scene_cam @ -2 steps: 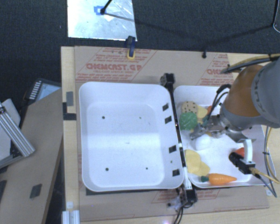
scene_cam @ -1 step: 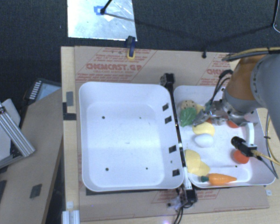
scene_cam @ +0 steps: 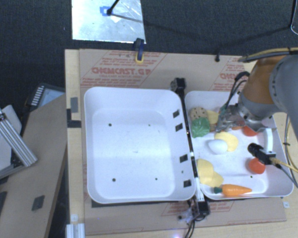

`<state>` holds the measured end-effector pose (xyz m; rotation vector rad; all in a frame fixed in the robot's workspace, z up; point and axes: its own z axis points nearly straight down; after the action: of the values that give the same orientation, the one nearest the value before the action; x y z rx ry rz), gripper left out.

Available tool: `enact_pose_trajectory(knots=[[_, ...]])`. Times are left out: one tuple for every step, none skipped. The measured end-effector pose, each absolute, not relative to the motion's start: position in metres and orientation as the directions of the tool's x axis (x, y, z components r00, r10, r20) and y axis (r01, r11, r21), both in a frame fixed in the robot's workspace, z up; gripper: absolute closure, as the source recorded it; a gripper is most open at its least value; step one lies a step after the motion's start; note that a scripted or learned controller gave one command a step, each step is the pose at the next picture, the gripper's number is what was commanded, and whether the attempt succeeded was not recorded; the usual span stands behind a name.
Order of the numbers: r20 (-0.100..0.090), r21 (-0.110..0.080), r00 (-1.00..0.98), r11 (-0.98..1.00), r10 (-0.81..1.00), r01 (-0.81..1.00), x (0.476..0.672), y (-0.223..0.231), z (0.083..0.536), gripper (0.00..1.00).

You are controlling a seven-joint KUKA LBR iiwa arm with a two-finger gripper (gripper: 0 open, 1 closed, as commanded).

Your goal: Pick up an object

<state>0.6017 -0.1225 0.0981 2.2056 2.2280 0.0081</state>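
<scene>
Camera view, 1 entry. Item 1: my gripper (scene_cam: 224, 118), low over the right bin (scene_cam: 278, 182) at its upper middle; how it is set and whether it has anything, I cannot tell. Item 2: nearest candidate, yellow piece (scene_cam: 213, 117), just beside it, next to green leafy piece (scene_cam: 200, 127); its axis is unclear. Item 3: carrot (scene_cam: 235, 189), long axis along the near rim, tip right. Risk: crowded pieces, so I may nudge neighbours and close on nothing.

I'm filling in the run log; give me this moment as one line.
arm: over right bin | gripper: low among toy food, near green item and white egg | grasp: none visible | left bin: nothing added
</scene>
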Motion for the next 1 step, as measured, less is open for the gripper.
enact_pose_trajectory(knots=[[0.002,0.01,-0.012,0.012,1.0,1.0,0.6086,-0.0034,0.2215,1.0]])
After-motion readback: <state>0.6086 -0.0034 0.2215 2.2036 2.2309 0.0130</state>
